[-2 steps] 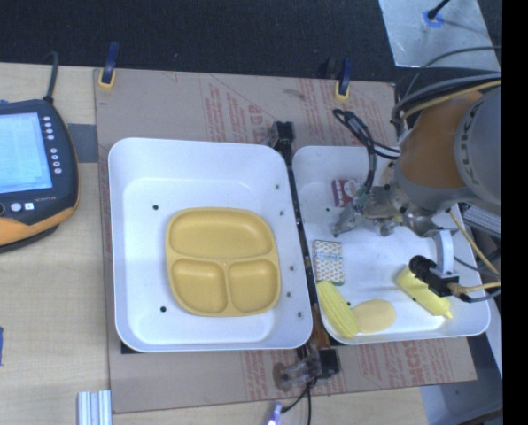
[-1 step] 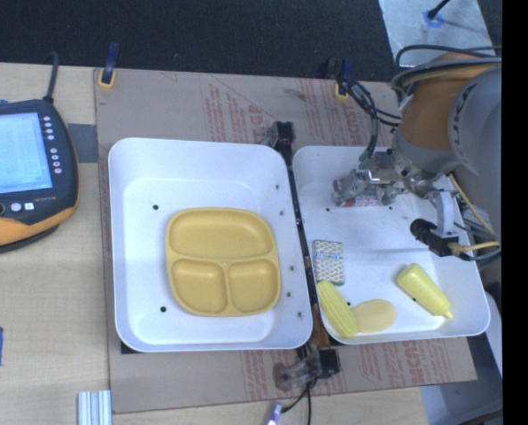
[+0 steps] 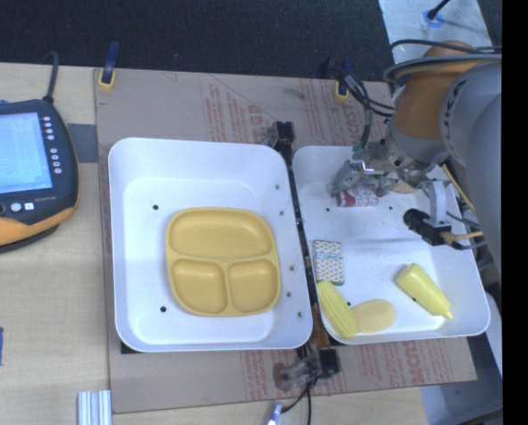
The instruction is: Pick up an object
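Arm [image 3: 446, 104] enters from the right, over the back right corner of the right bin [image 3: 381, 248]. Gripper [image 3: 363, 175] hangs low near that bin's back edge, left of middle. Open or closed: cannot tell from this angle.

Directly below and just in front of the gripper is a small red-and-white packet [image 3: 360, 199] on the bin floor. Contact between the two is unclear.

Rest of the right bin:
- Patterned square sachet [image 3: 328, 261] against the left edge, midway along.
- Corn cob [image 3: 336, 308] in the front left corner, touching a pale yellow oval piece [image 3: 374, 315] on its right.
- Yellow cone-shaped bottle [image 3: 425, 290] near the front right corner, lying on its side, apart from the others.

Left bin [image 3: 140, 237]: one yellow divided plate [image 3: 222, 261], roughly centred, lying flat.

Bench, left edge: handheld control tablet [image 3: 20, 171], screen lit.
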